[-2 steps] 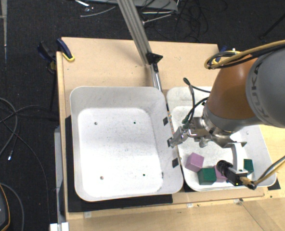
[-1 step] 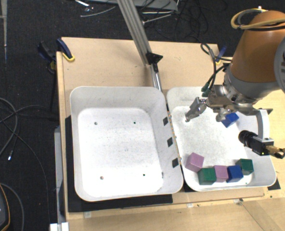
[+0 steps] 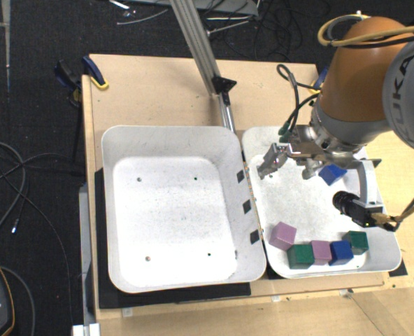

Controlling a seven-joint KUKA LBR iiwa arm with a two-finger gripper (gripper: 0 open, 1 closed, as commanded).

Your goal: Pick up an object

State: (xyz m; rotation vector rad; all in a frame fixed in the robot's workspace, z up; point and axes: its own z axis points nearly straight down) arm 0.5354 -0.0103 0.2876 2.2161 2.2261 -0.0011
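Jaws (image 3: 289, 164) hang spread and empty over the right bin (image 3: 299, 196), blocks (image 3: 320, 251) lined along its near edge, one blue block (image 3: 331, 174) apart.

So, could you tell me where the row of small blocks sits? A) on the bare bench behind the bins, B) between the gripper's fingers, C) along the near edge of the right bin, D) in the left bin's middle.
C: the blocks, purple, green and blue, lie together along the near edge of the right bin, below the gripper.
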